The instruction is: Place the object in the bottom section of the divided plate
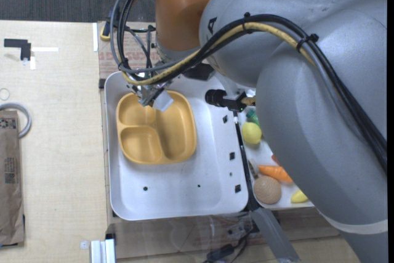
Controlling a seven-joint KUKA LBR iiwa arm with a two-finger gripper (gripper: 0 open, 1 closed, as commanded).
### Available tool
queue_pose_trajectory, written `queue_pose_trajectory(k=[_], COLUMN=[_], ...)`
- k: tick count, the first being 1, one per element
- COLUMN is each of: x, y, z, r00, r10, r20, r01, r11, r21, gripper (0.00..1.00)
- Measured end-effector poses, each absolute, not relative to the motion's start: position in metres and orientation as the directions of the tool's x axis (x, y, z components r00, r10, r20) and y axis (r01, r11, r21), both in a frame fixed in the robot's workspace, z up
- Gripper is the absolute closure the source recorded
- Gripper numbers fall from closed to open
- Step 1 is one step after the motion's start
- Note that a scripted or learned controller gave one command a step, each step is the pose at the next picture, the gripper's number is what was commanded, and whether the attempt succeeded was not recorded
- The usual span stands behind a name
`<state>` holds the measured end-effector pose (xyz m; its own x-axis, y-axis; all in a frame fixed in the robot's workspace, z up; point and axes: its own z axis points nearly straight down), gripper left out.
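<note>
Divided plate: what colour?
Yellow-tan, plain, no pattern. The plate sits in the left bin; camera view shows it best.

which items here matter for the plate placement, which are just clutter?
Job:
divided plate in the left bin
gripper over the plate's top edge

Lying about, right bin:
yellow lemon
carrot
tan round item
small yellow piece

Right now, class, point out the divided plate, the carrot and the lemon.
divided plate (pixel 184 132): camera view, floor of its large right section.
carrot (pixel 275 173): camera view, middle of its orange body.
lemon (pixel 250 133): camera view, centre of its yellow skin.
</note>
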<state>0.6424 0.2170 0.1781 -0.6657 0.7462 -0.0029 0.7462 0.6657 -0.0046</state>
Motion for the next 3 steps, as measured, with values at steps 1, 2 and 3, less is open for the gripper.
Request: queue_pose_trajectory(k=[1, 2, 3], x=[0.643, 0.615, 0.557], y=[0.217, 0.218, 0.216], z=[0.178, 0.131, 0.132], r00=[-0.666, -0.649, -0.808], r10=[0.746, 0.761, 0.589], r20=[-0.003, -0.002, 0.000], r01=[0.746, 0.761, 0.589], r11=[0.666, 0.649, 0.808], r21=[-0.004, -0.004, -0.005], gripper=[0.00, 0.00, 0.00])
